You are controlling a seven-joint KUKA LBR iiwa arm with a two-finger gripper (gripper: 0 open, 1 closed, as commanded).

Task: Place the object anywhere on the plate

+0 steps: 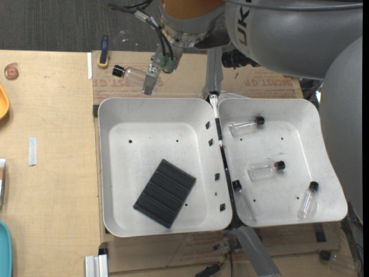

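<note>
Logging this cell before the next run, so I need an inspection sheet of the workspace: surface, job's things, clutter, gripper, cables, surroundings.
Surface: two white bins side by side, left bin and right bin, on brown cardboard.
Job's things: black ridged plate lying tilted in the left bin; three clear vials with black caps in the right bin.
Clutter: another capped vial on the cardboard behind the left bin.
Gripper: gripper above the cardboard behind the left bin, near that vial.
Cables: dark cables by the wrist.
Surroundings: wooden bench at left.
</note>
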